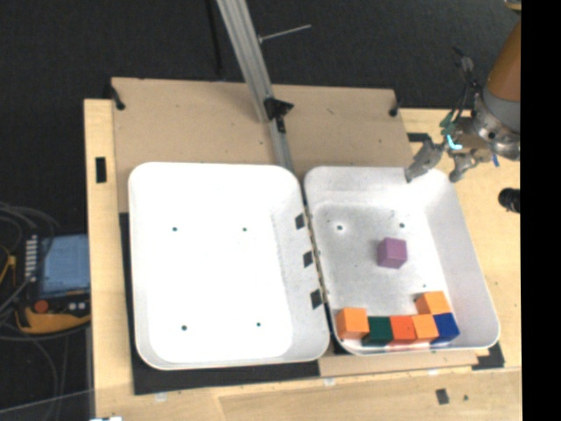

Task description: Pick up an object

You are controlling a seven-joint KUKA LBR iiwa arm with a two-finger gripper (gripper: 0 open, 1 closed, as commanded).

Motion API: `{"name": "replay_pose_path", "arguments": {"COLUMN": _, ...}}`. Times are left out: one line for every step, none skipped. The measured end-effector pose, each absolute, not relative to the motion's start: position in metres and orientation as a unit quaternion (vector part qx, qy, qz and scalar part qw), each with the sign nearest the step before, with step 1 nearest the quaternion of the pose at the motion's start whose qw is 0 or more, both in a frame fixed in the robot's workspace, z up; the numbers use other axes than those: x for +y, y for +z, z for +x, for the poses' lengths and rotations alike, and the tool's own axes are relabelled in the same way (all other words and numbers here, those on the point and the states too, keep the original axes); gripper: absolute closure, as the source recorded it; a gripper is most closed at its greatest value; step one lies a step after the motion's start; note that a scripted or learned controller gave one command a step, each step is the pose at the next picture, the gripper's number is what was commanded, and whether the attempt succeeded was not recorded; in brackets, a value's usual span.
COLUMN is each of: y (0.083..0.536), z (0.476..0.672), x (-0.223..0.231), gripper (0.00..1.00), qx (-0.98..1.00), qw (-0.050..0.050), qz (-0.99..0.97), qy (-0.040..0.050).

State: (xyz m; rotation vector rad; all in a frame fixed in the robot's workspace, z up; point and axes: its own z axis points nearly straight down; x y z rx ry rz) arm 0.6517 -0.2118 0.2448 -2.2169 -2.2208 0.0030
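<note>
White bins (219, 182) hold purple cube (392, 253), orange blocks (352, 321).

Arm (507, 68) cut off at right edge – only orange band and wrist seen, rest out of frame. Metal post (245, 55) cut at top edge. Cables (17, 235) run off left edge. Blocks (399, 324) packed at near wall of right bin (465, 235) – partly overlapping, exact no. unclear. Green block (379, 330) partly behind rim.

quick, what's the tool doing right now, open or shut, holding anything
Tool: open, nothing between its fingers, above the right bin's far right corner.
</note>
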Motion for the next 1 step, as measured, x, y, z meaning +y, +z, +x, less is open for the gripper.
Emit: {"name": "replay_pose_path", "arguments": {"y": 0.2482, "z": 0.6523, "x": -0.2127, "gripper": 0.0, "qx": -0.709, "qw": -0.001, "qz": -0.706, "qy": 0.0014}}
